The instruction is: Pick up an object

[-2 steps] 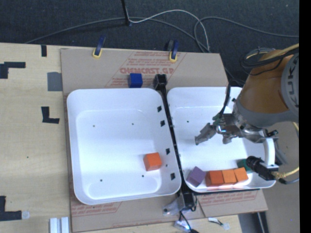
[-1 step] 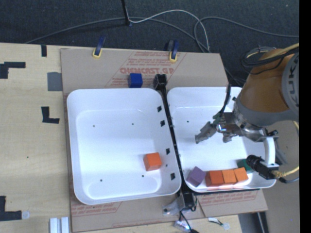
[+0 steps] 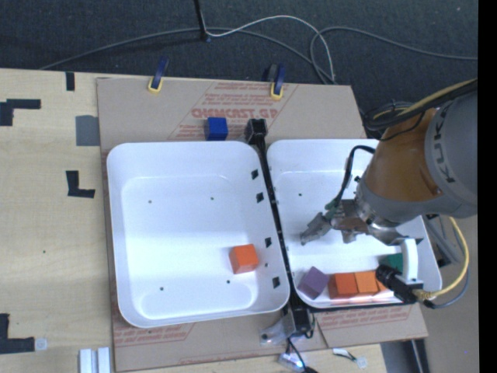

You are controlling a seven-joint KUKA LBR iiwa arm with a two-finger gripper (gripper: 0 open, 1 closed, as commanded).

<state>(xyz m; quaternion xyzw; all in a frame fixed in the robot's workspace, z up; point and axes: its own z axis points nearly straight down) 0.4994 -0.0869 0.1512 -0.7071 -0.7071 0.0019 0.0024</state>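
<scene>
My gripper [image 3: 330, 231] hangs over the middle of the right bin [image 3: 311, 162], fingers spread and open with nothing between them. Along that bin's near edge lie a purple block [image 3: 313, 282], an orange block [image 3: 353, 285] and a green piece [image 3: 393, 262], all below and to the right of the gripper. An orange cube [image 3: 244, 258] sits in the left bin [image 3: 155, 177], near its front right corner, well left of the gripper.
A blue cube [image 3: 217, 127] rests on the cardboard behind the left bin. A black divider [image 3: 269, 208] runs between the bins. Cables cross the dark floor at the back. The arm's bulk [image 3: 419, 169] covers the right bin's right side.
</scene>
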